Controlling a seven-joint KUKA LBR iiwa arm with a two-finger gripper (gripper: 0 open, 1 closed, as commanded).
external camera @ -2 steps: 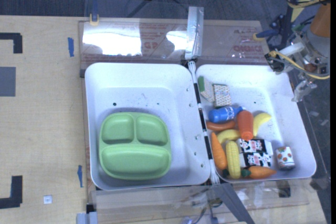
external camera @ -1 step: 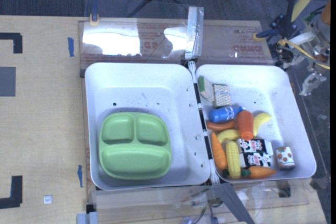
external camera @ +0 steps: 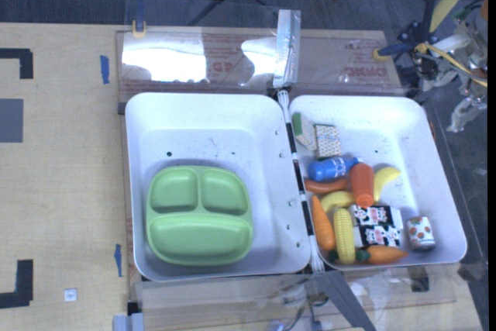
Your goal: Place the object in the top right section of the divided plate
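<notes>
Gripper (external camera: 467,111), as I see it at far right beside the right bin (external camera: 403,114): jaw state cannot be told. Toy food lies heaped in that bin; green divided plate (external camera: 200,213) in left bin (external camera: 155,116)

Bright, even overhead light, with white glare on the far clear panel (external camera: 205,58) and slightly soft focus throughout.

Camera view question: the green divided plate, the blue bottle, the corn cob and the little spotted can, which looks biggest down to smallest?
Largest to smallest, as they look here:
1. green divided plate, by far
2. corn cob
3. blue bottle, close to the corn, so that pair is unsure
4. spotted can
</notes>
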